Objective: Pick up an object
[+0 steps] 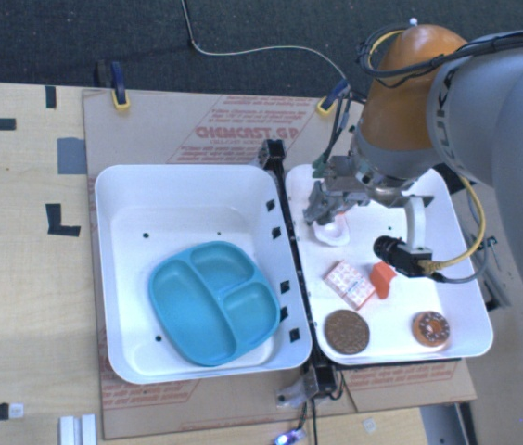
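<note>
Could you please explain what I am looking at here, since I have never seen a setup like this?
This is one camera fixed above a bench, looking down at a slant. The grey and orange machine reaching in from the right is a robot arm, whose gripper is lowered over a small white object. Two shallow white bins sit side by side. The left bin holds a blue divided plate. The right bin holds a pink checked packet, an orange piece, a brown round cookie and a small doughnut. I cannot tell whether anything is gripped.

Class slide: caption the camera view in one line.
Grey arm's gripper poised over a small white object in the right white bin.
</note>
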